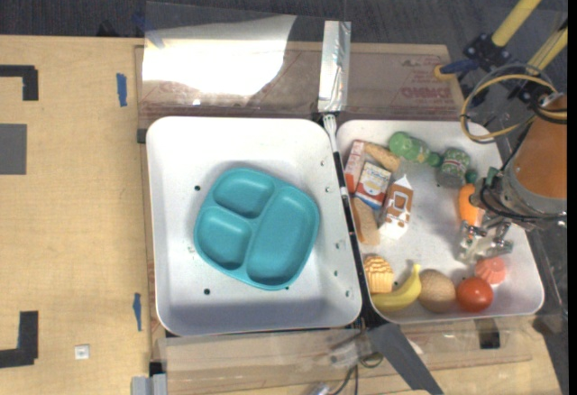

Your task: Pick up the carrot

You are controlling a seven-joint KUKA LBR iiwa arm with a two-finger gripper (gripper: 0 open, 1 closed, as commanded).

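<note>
Progress: not done, as I judge it; the carrot (466, 203) lies in the right bin (532, 298), nothing lifted.
Carrot: an orange piece toward the bin's right side, right of the small cartons (379, 186) and beyond the tomato (474, 294).
My fingers (483, 241): down in the right bin, just near-side of the carrot, almost touching its near end. Whether they are open or closed I cannot tell; the metal tips blur together against the white floor.
Grip: I see no carrot between them, so I claim no hold.
My arm: reaching in from the right, wrist over the bin's right wall, orange band (548, 159) above it, pointing roughly straight down.
Left to do: centre on the carrot, a little farther back than I stand now, close on it, then raise it.
Neighbours: pink piece (492, 270) just near-side of my fingers, potato (436, 289) and banana (403, 289) along the near wall.
Left bin (171, 204): holds a teal divided plate (258, 227), well apart from my work.
</note>
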